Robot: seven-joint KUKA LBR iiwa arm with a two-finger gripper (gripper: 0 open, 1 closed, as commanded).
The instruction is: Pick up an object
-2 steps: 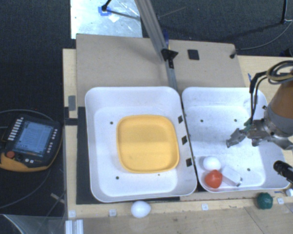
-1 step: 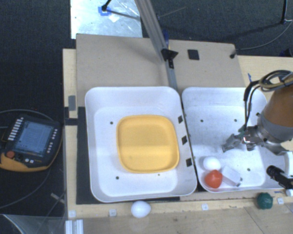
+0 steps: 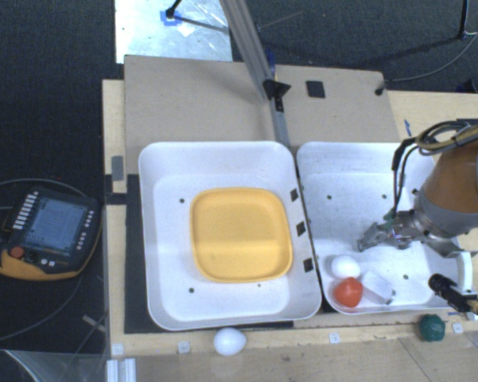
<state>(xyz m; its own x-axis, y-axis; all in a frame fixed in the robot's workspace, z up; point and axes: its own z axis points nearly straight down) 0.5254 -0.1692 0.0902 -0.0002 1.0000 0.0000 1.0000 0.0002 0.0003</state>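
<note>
In the right bin (image 3: 358, 173), a white egg-shaped object (image 3: 345, 266), a red ball (image 3: 349, 292) and a small clear-white block (image 3: 377, 285) lie close together at the front edge. My gripper (image 3: 376, 237) hangs over the middle of this bin, just behind and to the right of the white egg, apart from all three. The arm, with its orange band (image 3: 456, 183), reaches in from the right. The left bin (image 3: 163, 213) holds a yellow square plate (image 3: 241, 234) lying flat in its middle.
On the bench in front of the bins lie a white egg (image 3: 229, 341) and a dark green ball (image 3: 432, 327). A teach pendant (image 3: 44, 237) sits far left. A metal pole (image 3: 255, 46) slants up behind the bins.
</note>
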